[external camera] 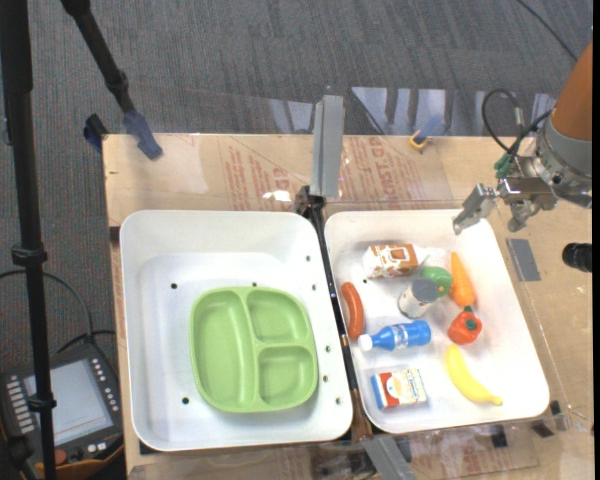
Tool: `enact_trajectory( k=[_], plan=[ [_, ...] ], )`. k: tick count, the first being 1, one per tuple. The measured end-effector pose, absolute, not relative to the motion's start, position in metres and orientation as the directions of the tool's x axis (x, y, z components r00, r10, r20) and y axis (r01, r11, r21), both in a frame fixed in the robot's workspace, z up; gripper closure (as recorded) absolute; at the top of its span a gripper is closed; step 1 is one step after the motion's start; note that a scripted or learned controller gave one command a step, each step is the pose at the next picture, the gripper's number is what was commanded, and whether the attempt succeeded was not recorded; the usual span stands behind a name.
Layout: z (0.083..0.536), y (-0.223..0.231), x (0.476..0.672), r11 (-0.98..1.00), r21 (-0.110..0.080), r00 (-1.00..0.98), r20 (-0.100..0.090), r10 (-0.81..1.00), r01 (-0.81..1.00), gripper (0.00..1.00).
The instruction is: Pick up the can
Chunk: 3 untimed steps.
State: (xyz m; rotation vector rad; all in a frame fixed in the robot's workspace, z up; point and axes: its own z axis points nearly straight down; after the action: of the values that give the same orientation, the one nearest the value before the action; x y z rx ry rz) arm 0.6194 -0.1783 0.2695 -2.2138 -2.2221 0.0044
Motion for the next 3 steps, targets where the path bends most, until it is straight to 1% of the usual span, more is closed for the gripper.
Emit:
enact_trajectory(
  k=[1, 2, 3],
  plan=[
    [0.158, -0.124, 0.641, 0.123, -0.006, -0.123, 0.002, 0.992, 0.992, 0.00],
    [0.085, -0.126, 0.620, 0.121, -0.006, -0.121, 0.003, 0.993, 0.993, 0.00],
    [0.085, -0.090, 0.604, 0.113, -0.006, -0.113, 0.003, 0.994, 0.994, 0.00]
  ],
)
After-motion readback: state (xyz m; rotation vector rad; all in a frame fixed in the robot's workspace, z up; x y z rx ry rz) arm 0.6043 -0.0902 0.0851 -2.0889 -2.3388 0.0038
